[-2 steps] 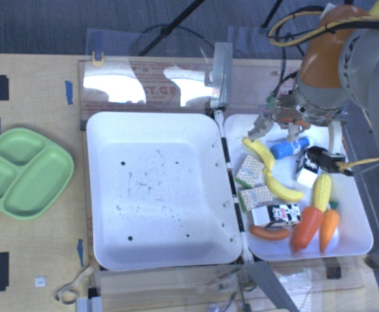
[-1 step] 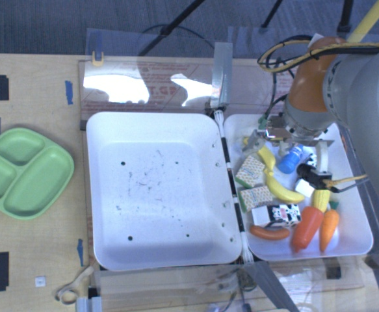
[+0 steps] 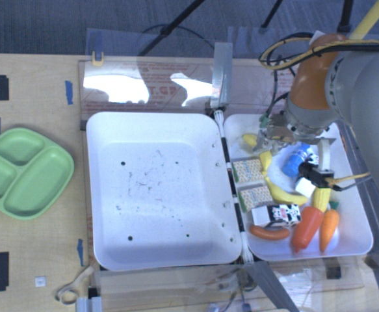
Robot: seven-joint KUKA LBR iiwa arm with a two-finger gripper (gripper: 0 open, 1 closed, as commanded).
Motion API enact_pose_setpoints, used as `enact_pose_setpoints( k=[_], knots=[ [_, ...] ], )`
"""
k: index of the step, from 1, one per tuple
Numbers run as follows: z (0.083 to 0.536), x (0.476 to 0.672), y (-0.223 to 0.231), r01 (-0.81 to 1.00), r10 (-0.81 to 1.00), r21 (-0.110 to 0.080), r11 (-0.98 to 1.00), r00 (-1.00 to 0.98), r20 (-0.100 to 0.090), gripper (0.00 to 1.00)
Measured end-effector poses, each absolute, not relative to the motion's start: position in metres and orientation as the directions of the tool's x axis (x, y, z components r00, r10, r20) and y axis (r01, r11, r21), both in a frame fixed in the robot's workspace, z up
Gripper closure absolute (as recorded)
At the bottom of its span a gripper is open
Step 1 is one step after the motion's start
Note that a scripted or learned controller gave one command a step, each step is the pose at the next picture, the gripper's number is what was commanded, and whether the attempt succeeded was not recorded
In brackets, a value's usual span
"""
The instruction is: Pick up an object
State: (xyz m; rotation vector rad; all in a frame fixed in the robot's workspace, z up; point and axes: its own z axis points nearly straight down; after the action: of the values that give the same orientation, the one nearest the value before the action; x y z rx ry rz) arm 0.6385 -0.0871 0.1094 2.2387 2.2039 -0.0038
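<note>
One pincer [image 3: 272, 137] — just above the banana [image 3: 275, 188] — right bin [image 3: 358, 239].

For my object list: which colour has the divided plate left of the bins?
Light green; the divided plate shows clearly in the camera view.

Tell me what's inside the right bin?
The right bin holds a banana, carrots, a sausage, a blue thing and cards. The arm covers its back part.
</note>
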Motion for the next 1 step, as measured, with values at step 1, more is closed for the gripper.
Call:
enact_pose_setpoints(
  k=[1],
  knots=[
    [0.1956,0.6482,-0.082,0.982,0.982,0.004,0.189,-0.189,-0.002,1.0]
  ],
)
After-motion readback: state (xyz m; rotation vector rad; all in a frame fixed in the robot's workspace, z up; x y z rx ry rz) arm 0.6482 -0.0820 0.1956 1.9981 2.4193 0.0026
